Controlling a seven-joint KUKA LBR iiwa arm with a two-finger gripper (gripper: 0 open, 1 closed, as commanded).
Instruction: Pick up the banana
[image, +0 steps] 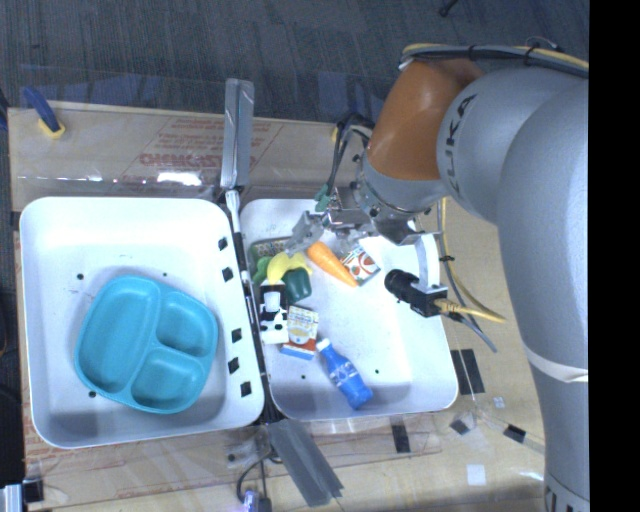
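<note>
Fixed overhead view, slanting down on both bins (40, 300)

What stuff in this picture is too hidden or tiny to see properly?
- Gripper: the wrist covers it in the camera view, so its fingers are unclear.
- Banana: partly hidden among the green toy and carrot.
- Small carton: print too small to read.
- Right bin: its far corner is hidden under the arm.

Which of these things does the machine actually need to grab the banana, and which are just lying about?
For the job:
banana
end effector

Just lying about:
carrot
blue bottle
green item
small carton
blue divided plate
</note>
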